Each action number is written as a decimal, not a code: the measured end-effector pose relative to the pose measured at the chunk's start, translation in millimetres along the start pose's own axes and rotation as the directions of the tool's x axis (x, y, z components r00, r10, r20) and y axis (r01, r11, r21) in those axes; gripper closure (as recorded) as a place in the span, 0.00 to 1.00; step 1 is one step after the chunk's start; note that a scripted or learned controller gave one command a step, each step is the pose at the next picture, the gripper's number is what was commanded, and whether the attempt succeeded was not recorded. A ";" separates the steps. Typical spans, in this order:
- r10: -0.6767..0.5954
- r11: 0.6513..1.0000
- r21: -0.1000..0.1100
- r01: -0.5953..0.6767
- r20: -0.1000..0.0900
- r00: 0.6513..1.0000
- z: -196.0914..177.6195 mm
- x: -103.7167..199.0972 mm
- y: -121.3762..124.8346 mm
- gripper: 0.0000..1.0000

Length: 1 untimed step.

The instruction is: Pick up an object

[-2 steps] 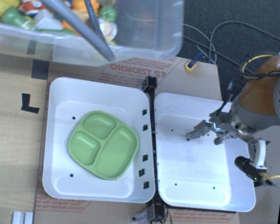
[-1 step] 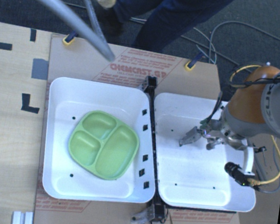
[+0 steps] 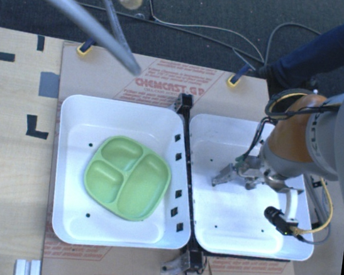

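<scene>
Camera view is looking down on two white bins, and a light green divided plate (image 3: 128,178) is seen lying flat in the left bin (image 3: 66,169), a bit tilted relative to the bin walls, with three compartments facing up. Over in the right bin (image 3: 240,238), the gripper (image 3: 217,179) is positioned low above the bin floor, well apart from the plate, pointed toward the divider between the bins. Nothing is seen held by it, and whether it's released or clenched can't really be told.
</scene>
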<state>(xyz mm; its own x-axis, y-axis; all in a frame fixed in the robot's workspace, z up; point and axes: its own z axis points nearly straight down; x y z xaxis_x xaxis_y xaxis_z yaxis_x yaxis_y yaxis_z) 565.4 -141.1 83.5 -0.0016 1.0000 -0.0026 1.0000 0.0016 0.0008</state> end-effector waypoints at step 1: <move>-0.001 1.000 -0.002 0.001 0.000 1.000 -12.6 0.0 1.0 1.00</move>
<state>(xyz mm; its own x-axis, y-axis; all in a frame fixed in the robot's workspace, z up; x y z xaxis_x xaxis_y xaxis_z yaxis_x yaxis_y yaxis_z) 566.4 -141.1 96.0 -0.0024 1.0000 -0.0030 1.0000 0.0025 0.0032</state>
